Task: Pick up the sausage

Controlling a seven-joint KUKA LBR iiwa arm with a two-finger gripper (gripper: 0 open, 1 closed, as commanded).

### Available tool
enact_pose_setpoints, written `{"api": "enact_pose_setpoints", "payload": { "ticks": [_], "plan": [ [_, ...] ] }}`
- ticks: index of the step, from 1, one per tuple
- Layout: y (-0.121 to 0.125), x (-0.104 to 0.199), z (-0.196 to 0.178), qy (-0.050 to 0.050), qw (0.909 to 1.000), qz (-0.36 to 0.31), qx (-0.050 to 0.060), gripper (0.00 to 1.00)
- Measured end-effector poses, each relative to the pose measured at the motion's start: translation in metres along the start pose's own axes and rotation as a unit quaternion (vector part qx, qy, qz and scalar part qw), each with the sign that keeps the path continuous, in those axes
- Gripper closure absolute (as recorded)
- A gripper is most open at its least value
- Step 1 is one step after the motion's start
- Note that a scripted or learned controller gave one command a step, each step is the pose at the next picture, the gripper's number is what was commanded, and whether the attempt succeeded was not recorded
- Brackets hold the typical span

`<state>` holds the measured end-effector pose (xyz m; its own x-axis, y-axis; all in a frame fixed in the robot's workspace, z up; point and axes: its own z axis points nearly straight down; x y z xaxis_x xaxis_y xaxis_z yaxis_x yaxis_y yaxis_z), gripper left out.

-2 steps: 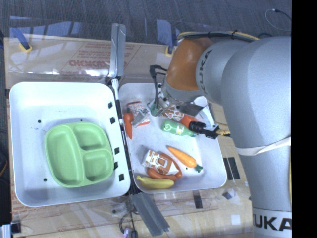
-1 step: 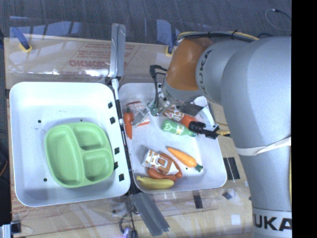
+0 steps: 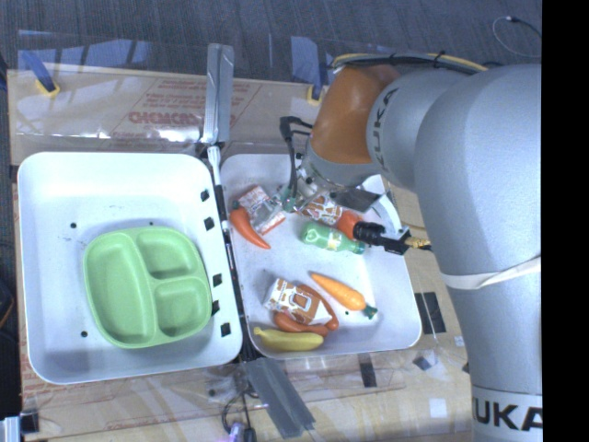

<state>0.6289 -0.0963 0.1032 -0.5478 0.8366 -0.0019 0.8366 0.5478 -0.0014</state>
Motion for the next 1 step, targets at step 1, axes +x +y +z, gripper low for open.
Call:
{"api": "enact_pose_setpoints", "payload": {
  "ticks": [1],
  "plan": [
    [0.0001,-0.0001,-0.0003,0.000,1.0000,0.000,0.000,0.00]
  ]
}}
